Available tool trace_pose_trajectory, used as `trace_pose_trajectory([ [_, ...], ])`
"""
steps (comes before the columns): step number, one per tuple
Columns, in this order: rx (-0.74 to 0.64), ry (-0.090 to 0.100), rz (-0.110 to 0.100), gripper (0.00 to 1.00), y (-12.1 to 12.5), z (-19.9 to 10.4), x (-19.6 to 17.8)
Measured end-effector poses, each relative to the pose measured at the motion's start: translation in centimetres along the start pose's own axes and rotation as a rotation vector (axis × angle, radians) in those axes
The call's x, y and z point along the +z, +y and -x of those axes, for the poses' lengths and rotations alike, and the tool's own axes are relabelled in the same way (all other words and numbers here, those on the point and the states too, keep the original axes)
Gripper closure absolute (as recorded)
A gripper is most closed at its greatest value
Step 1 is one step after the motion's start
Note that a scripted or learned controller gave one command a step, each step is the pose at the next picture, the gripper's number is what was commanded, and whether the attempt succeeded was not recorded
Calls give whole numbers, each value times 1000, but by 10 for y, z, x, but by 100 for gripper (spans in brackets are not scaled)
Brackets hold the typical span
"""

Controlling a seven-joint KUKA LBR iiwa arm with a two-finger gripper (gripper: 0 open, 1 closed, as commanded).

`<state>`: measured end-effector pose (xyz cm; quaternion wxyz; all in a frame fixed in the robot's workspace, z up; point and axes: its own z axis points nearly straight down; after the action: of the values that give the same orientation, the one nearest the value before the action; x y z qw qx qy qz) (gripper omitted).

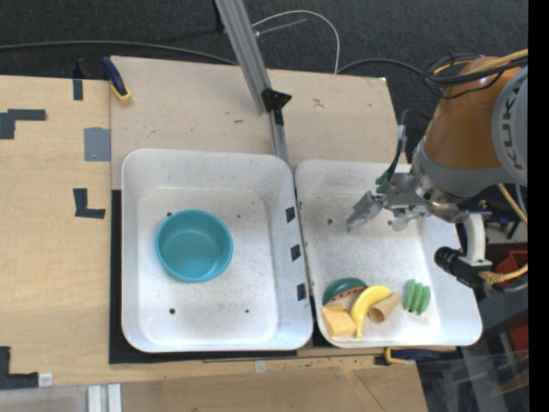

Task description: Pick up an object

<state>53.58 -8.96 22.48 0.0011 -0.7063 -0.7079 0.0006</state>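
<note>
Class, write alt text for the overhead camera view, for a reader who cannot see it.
A grey and orange robot arm reaches from the right, its gripper above the right white bin, holding nothing. A banana, a green toy and other small items lie at that bin's near edge. The left bin holds a teal bowl.

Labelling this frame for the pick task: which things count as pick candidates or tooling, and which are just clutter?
Job:
- tool, over the right bin
- banana
- green ridged piece
- teal bowl in the left bin
- small items beside the banana, too small to identify

Lying about:
- blue-and-yellow clamp
- cables
- tape marks
</note>
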Motion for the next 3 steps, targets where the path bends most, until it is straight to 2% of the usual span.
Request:
trace_pose_trajectory([
  [1,0,0,0,0,0,0,0],
  [3,2,0,-7,0,-17,7,105],
])
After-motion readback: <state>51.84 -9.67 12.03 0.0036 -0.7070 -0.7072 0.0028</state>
